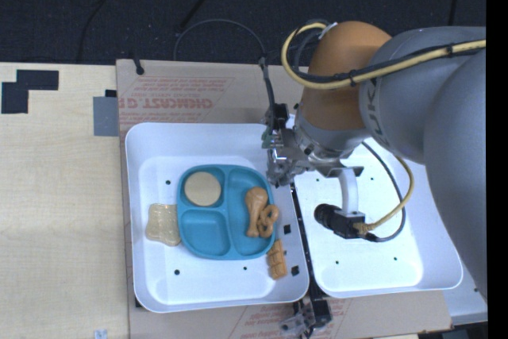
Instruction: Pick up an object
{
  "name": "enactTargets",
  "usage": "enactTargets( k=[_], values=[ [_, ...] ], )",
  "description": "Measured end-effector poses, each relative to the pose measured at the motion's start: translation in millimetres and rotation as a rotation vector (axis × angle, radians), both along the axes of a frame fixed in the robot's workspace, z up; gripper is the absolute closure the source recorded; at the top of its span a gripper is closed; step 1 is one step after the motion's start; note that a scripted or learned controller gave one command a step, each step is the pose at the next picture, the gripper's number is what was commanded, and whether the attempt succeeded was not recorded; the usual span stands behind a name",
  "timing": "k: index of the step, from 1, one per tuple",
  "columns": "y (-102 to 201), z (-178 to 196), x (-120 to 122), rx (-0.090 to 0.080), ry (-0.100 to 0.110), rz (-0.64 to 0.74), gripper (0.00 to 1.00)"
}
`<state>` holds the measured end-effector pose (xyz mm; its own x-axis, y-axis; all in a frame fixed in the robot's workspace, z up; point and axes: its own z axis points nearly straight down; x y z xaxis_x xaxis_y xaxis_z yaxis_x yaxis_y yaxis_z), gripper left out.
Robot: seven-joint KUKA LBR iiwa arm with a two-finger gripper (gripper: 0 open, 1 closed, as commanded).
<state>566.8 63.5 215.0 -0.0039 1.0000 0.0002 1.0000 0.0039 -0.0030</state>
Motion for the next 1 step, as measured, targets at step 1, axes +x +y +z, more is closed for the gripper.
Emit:
enactTargets(
  k=[1],
  values=[
    [46.8, -4.0, -3.2, 0.001, 0.001, 0.0, 1.0]
  ],
)
